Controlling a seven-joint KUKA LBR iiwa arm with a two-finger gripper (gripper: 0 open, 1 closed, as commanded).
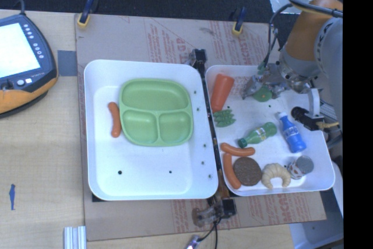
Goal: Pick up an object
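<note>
My gripper [263, 86] hangs low over the far end of the right bin [326, 181], coming off the grey arm with its orange band [309, 32]. Right under it lies a small green object [264, 94], partly hidden by the gripper. Whether the gripper touches it cannot be made out. Elsewhere in this bin lie a carrot [221, 92], a green leafy piece [224, 118], a green bottle [257, 134], a blue bottle [291, 133], two sausages [237, 150] [229, 171], a brown patty [247, 171], a croissant [276, 175] and a small can [301, 167].
The left bin [145, 183] holds a green divided plate [156, 111] and a sausage [115, 119] beside it. A tablet-like pendant [20, 61] rests on the bench at far left. Clamps [86, 11] [238, 20] pin the cardboard at the back.
</note>
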